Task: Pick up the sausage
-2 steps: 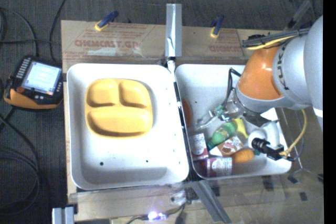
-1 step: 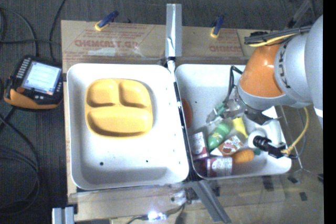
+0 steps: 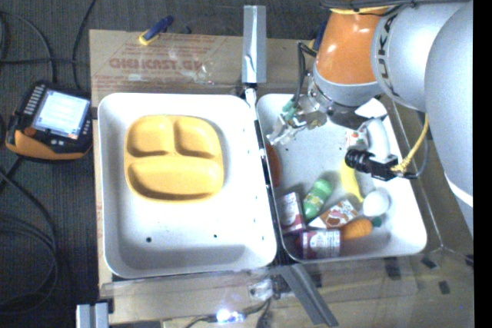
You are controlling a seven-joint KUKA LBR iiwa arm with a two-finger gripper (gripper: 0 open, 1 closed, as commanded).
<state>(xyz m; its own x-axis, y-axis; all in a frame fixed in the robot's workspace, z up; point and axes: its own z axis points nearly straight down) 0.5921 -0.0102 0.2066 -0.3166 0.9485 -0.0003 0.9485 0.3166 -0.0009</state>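
Note:
The sausage [image 3: 273,165] appears to be the thin reddish-brown piece lying along the left wall of the right bin [image 3: 407,242], partly hidden by the rim. My gripper [image 3: 286,125] hangs over that bin's upper left corner, just above and to the right of the sausage's upper end. I see nothing held in it. The orange wrist band and grey arm cover the bin's upper right part.
Crowding the right bin's lower half are a green bottle [image 3: 317,196], two dark cans [image 3: 290,211] [image 3: 319,243], an orange carrot [image 3: 358,228], a white egg [image 3: 375,203] and a yellow piece [image 3: 350,180]. The left bin [image 3: 115,242] holds a yellow divided plate [image 3: 175,157].

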